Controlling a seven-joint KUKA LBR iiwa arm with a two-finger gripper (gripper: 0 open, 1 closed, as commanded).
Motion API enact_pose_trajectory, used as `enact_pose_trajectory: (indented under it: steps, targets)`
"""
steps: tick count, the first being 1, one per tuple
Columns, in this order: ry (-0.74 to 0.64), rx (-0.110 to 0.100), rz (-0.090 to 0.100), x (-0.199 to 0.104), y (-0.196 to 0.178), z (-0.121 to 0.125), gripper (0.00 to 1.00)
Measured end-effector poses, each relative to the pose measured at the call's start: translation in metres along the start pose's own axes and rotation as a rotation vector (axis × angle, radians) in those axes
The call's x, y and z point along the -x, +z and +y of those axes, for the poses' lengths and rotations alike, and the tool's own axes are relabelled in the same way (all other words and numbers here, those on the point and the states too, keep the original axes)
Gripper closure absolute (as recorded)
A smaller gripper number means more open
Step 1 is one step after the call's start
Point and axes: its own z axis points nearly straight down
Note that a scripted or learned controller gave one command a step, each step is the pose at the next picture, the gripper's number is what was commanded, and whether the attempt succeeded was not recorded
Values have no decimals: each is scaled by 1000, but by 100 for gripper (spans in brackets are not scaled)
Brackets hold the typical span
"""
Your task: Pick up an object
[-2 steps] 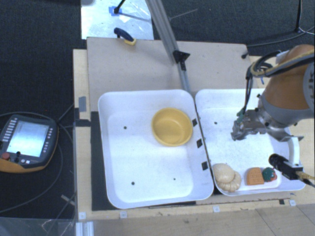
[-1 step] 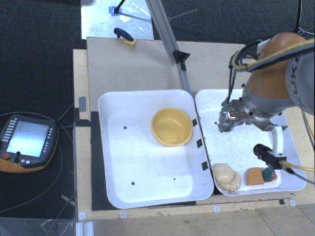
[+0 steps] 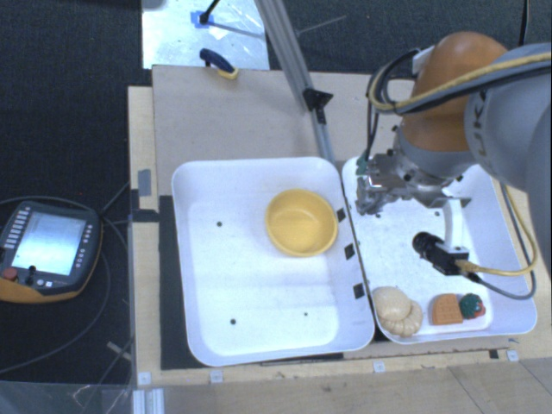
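Yellow bowl (image 3: 301, 222) in the left bin (image 3: 207, 317) well left of the jaws, jaws over the right bin (image 3: 517, 317) near its left wall, spread or pressed unclear, cream shell-shaped toy (image 3: 396, 310) and orange block (image 3: 446, 310) below them in the near corner

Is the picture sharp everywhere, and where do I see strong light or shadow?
Camera view: the yellow bowl and both white bins are fairly sharp; the arm's orange band looks soft and close to the lens; the bin floors look bright and washed out, with a faint shadow below the bowl; the gripper is dark with little detail.
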Motion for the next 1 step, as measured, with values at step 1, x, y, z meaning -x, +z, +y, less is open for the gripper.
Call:
enact_pose_trajectory:
  steps: [1]
  targets:
    - [0,-1,0,-44,4,37,100]
